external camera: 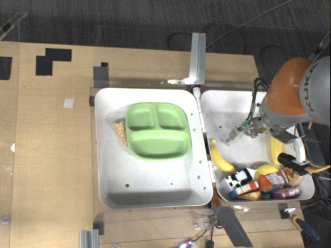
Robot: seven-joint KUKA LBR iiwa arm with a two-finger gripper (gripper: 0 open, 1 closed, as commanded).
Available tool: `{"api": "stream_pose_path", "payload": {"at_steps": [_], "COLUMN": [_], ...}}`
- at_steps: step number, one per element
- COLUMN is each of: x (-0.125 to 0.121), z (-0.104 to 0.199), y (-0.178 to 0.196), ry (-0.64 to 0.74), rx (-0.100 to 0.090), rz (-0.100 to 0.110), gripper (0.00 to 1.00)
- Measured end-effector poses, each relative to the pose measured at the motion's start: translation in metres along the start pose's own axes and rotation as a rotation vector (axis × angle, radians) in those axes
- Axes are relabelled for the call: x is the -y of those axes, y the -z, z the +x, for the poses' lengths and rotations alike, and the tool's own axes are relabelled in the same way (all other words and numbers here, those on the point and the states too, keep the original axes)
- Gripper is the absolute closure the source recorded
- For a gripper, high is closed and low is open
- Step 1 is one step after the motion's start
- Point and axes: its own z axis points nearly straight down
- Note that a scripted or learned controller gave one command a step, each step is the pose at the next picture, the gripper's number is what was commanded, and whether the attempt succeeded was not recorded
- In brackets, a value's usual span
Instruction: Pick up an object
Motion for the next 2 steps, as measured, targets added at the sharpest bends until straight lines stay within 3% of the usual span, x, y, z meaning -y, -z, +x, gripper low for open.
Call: {"api": "stream_pose_path", "payload": {"at_steps": [1, 2], "x": [-0.061, -0.089], "z": [-0.007, -0.001], "y": [-0.002, -0.004], "ry": [0.092, 0.167], "rx": [-0.002, -0.005], "rz": [-0.001, 0.018], "gripper": [0.00, 0.00]}}
